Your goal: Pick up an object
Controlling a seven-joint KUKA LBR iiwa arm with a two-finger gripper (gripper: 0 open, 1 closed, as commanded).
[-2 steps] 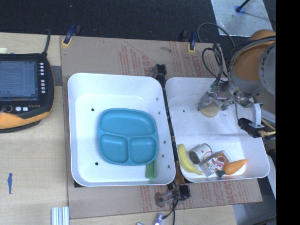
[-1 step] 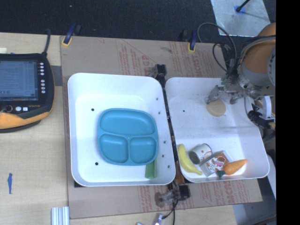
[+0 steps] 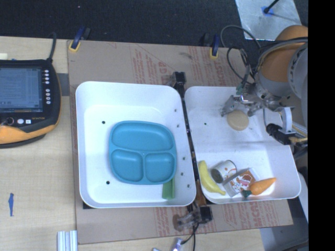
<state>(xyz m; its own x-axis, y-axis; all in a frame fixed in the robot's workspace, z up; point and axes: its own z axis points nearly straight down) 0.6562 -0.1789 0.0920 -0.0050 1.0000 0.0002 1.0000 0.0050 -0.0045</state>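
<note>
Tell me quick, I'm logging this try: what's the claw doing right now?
Claw: over the right bin, just above the round tan object; open or shut cannot be told, and no hold is visible.

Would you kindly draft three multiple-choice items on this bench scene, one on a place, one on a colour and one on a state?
1. Where does the banana lie?
A. In the left bin
B. In the right bin
C. On the bare bench

2. What colour is the divided plate?
A. Red
B. Blue
C. Yellow

3. How does the gripper stand to the round tan object?
A. Right above it, low in the right bin
B. Over the left bin
C. Outside both bins

Key: 1 B, the banana lies near the right bin's front left corner. 2 B, the plate in the left bin is light blue. 3 A, the gripper hangs just over the tan object.
</note>
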